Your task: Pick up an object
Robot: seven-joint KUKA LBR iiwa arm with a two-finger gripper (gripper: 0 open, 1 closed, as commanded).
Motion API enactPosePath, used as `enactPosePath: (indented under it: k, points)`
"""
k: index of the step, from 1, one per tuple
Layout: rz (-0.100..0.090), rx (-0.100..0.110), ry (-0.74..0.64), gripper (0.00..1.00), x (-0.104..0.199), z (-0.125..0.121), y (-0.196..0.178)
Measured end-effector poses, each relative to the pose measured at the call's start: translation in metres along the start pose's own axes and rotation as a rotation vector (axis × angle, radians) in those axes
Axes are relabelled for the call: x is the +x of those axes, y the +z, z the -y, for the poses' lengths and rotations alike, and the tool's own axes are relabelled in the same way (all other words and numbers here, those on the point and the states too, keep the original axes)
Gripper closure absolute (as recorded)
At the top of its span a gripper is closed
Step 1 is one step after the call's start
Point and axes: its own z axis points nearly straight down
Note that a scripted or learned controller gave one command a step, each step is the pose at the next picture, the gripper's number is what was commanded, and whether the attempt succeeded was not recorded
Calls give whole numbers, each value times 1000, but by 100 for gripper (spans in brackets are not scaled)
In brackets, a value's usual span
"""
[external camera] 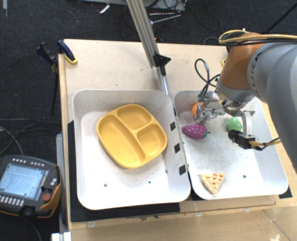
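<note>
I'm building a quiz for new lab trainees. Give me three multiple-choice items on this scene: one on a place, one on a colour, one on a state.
1. Where does the yellow three-compartment plastic plate lie?
A. left bin
B. right bin
C. on the floor

2. What colour is the grape-cluster toy?
A. blue
B. purple
C. white

3. How does the waffle-patterned toy pizza slice stand to the gripper?
A. clamped in it
B. lying apart, near the right bin's front edge
C. on the plate

Answers:
1 A: the plate rests in the left white bin.
2 B: the toy beside the gripper is purple.
3 B: the slice lies alone in the right white bin, well clear of the gripper.
</note>
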Motion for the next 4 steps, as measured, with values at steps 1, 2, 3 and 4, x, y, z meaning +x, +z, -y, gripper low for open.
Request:
enactPosePath:
  k: [1,2,3,4]
  points:
    - [1,-11,0,100,-3,-1,-64]
    - [2,-12,-2,100,-9,-9,-124]
    - [0,-7,-3,100,-9,-9,-134]
    - [-2,-3,-8,100,45,5,-133]
